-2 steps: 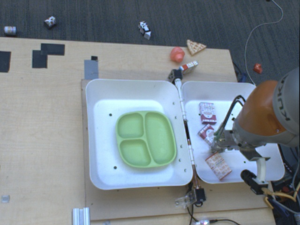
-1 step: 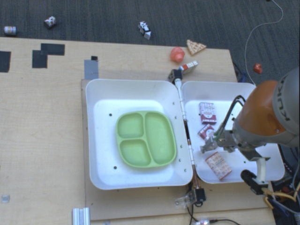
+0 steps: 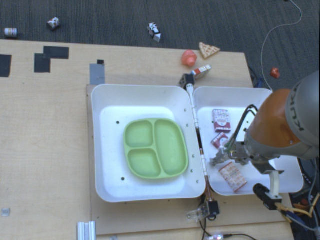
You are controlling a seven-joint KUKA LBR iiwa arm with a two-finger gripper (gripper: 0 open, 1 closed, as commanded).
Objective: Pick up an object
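The right white bin (image 3: 287, 181) holds three small packets. A red and white one (image 3: 220, 120) lies at the back, a small dark red one (image 3: 218, 140) sits just below it, and a tan and red one (image 3: 233, 176) lies nearer the front. My gripper (image 3: 222, 157) hangs low over the bin's left part, between the dark red packet and the tan one, close to both. Nothing can be seen held in it. The grey arm with its orange band (image 3: 272, 126) covers the right half of this bin.
The left white bin (image 3: 107, 149) bears a green divided plate (image 3: 156, 148). Behind the bins on the bench lie a red ball (image 3: 189, 58), a toy pizza slice (image 3: 209, 49) and a red and white tube (image 3: 202, 71). Cables and clamps sit by the front edge.
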